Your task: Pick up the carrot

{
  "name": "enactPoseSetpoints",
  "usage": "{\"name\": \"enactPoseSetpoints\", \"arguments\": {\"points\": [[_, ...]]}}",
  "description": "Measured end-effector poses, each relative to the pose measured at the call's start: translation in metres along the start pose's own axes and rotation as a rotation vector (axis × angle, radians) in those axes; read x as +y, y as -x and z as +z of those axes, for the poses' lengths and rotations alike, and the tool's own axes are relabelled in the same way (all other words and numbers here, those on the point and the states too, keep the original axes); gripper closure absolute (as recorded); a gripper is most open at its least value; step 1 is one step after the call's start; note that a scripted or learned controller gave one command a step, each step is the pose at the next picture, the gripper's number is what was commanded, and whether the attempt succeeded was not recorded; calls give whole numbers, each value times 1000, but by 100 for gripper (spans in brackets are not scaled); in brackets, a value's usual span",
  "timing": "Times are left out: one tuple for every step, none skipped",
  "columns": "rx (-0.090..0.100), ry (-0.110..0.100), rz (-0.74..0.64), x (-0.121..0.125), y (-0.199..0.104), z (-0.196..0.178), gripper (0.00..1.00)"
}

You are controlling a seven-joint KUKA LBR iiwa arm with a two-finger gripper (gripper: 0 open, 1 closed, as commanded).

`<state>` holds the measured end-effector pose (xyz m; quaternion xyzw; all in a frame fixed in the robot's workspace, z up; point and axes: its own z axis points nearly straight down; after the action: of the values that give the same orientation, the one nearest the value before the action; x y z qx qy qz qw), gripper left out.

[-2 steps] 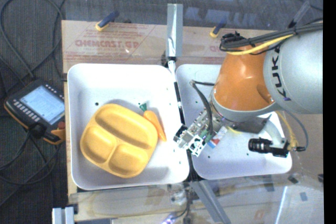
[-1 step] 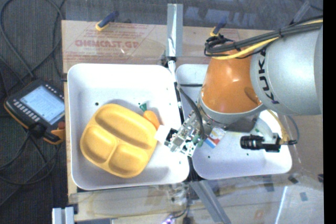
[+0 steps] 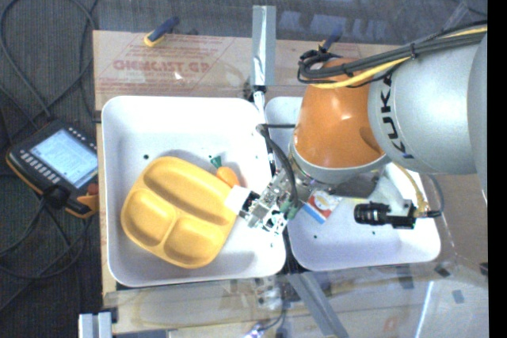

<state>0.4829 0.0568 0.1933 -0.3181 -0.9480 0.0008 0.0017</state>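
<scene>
Two white bins are seen side by side on a worktop (image 3: 158,63) of brown board. On the board, above the left bin (image 3: 119,170), faint red printing is seen, too washed out to be read. A blue-and-yellow clamp (image 3: 161,29) is seen at the board's upper left edge.

A yellow tray (image 3: 178,210) with three hollows is seen tilted in the left bin, filling its lower middle. The carrot (image 3: 228,175) is seen as a small orange piece at the tray's upper right edge, touching it, with a green bit (image 3: 215,161) just above. Most of the carrot is hidden by the tray.

The arm (image 3: 428,107) is seen entering from the right of the frame, with the letters "KUK" legible in black on its grey shell. Its orange band (image 3: 337,123) is seen above the right bin (image 3: 364,241). The gripper (image 3: 265,210) is seen low over the left bin's right wall, just right of the tray and below right of the carrot. How the jaws stand cannot be told; nothing is seen between them.

A small red, white and blue packet (image 3: 321,206) is seen in the right bin, its print too small to be read. A handheld pendant (image 3: 55,162) with a lit screen is seen on the floor at the left of the frame.
</scene>
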Motion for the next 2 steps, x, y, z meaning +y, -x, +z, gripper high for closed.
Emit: {"name": "enactPoseSetpoints", "arguments": {"points": [[0, -2, -289, 14, -11, -9, 100], [-1, -2, -325, 31, -23, -5, 100]]}}
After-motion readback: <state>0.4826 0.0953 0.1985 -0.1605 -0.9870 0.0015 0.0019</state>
